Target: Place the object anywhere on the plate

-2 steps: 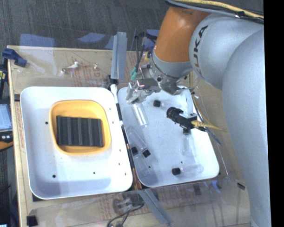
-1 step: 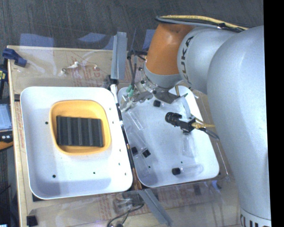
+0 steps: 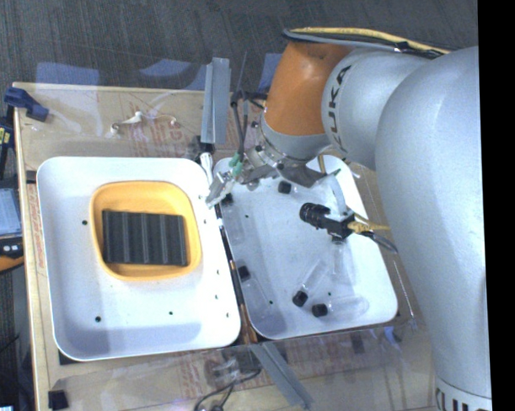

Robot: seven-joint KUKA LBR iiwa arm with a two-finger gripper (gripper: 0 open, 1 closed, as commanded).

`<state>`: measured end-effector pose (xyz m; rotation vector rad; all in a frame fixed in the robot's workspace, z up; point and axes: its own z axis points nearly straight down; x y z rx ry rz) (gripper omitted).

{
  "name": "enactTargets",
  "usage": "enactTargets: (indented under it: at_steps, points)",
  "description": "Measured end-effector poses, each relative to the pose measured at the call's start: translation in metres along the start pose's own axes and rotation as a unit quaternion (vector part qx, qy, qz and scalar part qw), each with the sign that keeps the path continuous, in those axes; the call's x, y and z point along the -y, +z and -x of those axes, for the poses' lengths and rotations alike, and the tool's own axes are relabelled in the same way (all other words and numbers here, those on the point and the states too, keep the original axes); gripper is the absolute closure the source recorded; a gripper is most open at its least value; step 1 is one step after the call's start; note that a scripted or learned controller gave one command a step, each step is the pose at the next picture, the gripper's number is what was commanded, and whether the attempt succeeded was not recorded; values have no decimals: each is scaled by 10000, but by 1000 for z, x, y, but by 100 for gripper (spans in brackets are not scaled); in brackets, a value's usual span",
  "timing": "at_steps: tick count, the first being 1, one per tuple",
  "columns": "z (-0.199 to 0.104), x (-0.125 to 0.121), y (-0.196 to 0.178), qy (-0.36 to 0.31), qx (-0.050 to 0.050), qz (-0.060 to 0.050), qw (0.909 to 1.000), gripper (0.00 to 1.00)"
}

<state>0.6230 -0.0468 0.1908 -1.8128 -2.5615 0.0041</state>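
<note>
A yellow plate with rounded corners lies in the left bin. A dark grey ribbed block lies flat on the plate and covers most of its middle. My gripper hangs over the top left corner of the right bin, close to the wall between the two bins. A small green part shows at its base. The orange-banded wrist and grey arm cover the right bin's far and right side. Nothing can be made out in the gripper.
In the right bin a clear plastic piece lies near the front right, with small black bits beside it and another near the wrist. Clear plastic scraps lie on the bench behind the left bin.
</note>
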Motion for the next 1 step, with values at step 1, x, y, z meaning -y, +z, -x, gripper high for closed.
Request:
enactTargets:
  at_steps: [1]
  points:
    - [-57, -23, -1, -122, 9, 11, 9999, 0]
